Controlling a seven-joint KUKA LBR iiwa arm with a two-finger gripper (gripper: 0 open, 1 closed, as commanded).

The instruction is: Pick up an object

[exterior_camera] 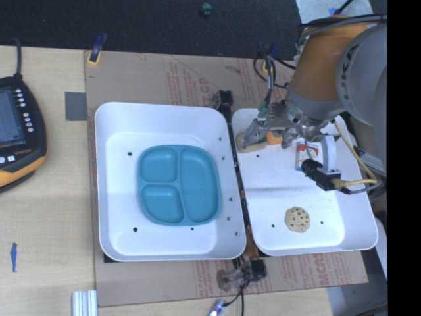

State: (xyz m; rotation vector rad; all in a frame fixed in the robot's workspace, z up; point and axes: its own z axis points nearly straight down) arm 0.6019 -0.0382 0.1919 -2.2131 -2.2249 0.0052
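Camera view, from above and at a slant. Two shallow white bins are seen side by side on a sheet of brown cardboard [164, 71] laid over the bench [46, 236]. In the left bin [115, 120] a blue plate [179, 184] with three compartments is seen lying flat near the middle. In the right bin [329, 239] a round cookie [297, 219], pale with dark specks, is seen lying flat toward the near edge, well apart from the arm and touched by nothing. The grey arm [355, 58], with its orange band, is seen reaching in from the right over the far part of the right bin. The gripper [253, 139] is seen low over the far left corner of that bin, close to the wall shared with the left bin. Whether the gripper is apart or together cannot be told, since its tip is small and blurred against an orange and green shape just beside it. No object can be made out between its tips. A black fitting with a yellow cable [348, 184] is seen over the right bin, beside the wrist. A handheld control pendant [16, 130], dark with an orange rim, is seen at the left edge of the bench. A yellow and blue clip [97, 49] is seen at the far left corner of the cardboard.
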